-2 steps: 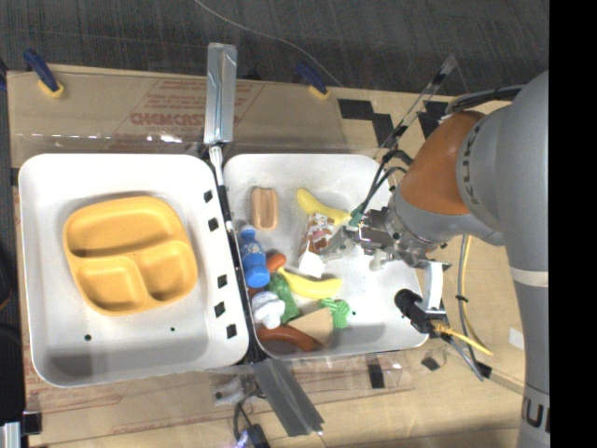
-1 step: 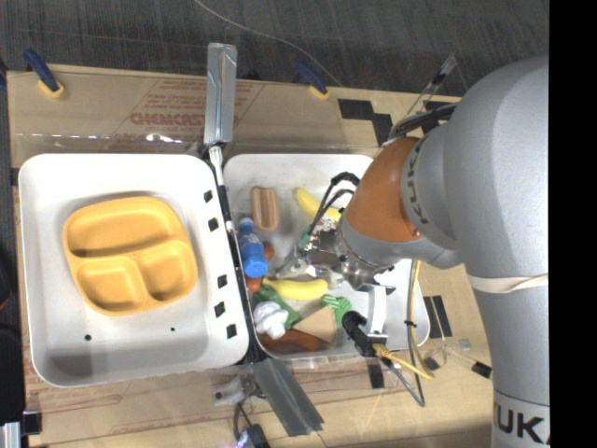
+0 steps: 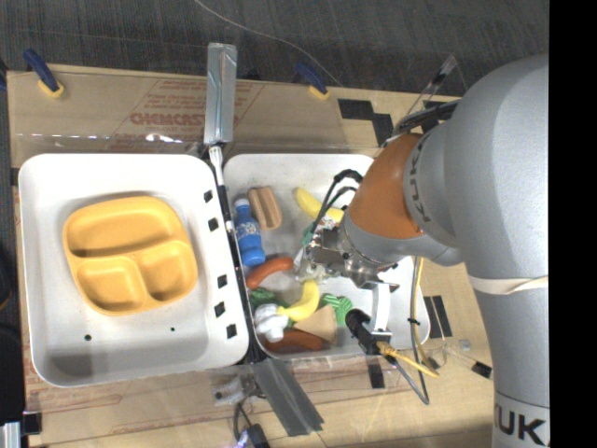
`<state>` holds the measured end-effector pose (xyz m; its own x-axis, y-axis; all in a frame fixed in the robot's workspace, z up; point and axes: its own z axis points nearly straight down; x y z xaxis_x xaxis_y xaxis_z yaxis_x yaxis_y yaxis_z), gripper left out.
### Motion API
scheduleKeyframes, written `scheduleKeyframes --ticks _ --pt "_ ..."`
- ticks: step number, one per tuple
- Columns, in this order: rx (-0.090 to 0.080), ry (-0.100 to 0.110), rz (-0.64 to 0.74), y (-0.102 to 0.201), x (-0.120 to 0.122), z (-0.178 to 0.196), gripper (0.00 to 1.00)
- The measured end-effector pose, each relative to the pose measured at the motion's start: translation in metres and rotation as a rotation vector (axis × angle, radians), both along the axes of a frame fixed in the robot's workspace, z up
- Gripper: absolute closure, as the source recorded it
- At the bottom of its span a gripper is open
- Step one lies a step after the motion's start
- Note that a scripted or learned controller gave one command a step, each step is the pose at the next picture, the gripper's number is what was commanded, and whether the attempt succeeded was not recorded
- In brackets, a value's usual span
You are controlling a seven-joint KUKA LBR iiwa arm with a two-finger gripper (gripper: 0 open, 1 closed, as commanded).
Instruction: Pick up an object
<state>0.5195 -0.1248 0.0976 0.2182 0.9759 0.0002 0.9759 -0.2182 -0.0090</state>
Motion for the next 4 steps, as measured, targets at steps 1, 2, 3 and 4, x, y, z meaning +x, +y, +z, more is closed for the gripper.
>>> scheduleKeyframes --ticks 1,2,3,4 --pt "0.000 -0.006 0.328 -0.009 0.018 0.067 1.00" --pt "0.001 -0.005 0.328 -0.009 0.018 0.066 0.00" --pt "0.000 -0.009 0.250 -0.060 0.088 -0.006 0.00" --pt "0.001 -0.005 0.258 -0.058 0.089 0.002 1.00"
